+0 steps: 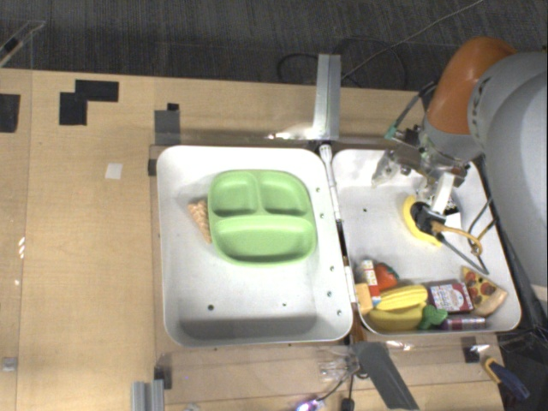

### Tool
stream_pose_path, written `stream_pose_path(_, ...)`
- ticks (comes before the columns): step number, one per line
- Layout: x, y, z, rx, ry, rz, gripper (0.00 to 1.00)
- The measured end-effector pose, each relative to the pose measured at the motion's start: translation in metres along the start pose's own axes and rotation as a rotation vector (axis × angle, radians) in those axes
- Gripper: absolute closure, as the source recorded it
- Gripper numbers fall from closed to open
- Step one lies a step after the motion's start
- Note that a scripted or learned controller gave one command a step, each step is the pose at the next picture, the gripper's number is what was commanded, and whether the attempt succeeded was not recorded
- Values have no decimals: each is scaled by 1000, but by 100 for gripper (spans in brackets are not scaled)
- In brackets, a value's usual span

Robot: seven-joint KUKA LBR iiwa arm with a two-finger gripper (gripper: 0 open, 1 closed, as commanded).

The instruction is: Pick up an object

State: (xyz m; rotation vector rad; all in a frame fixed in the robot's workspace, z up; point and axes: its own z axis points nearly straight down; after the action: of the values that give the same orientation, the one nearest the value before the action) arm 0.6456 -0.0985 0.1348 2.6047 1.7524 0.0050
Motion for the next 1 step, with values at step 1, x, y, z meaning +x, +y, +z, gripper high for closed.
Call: stream_pose_path(1,-62,-50,44,-10,1,-68,0)
